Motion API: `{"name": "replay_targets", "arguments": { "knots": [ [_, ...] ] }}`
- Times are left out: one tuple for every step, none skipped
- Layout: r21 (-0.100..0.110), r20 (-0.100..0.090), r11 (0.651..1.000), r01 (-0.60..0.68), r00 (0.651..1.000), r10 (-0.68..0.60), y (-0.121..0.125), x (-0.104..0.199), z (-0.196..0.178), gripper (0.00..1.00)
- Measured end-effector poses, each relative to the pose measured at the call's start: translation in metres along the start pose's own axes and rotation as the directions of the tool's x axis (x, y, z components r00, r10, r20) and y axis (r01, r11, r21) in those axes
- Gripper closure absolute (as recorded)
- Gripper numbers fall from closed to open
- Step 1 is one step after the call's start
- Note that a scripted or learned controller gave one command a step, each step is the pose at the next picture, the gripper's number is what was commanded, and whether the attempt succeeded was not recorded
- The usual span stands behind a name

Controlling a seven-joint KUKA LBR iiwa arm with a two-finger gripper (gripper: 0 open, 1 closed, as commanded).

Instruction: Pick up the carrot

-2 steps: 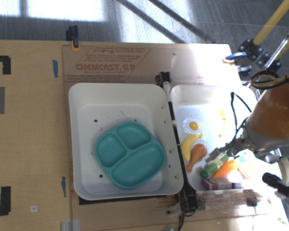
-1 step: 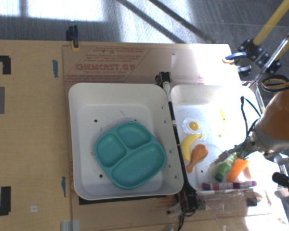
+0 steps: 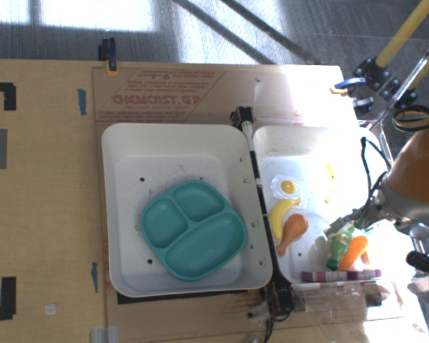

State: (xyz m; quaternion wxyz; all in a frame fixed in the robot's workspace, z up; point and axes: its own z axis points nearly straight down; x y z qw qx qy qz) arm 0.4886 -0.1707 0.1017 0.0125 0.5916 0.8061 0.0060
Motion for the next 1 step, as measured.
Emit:
{"name": "replay_targets", "arguments": {
  "knots": [
    [0.002,-0.002,1.000,0.000,1.000,0.000,-0.0007,0.0005,0.0011,0.00]
  ]
}}
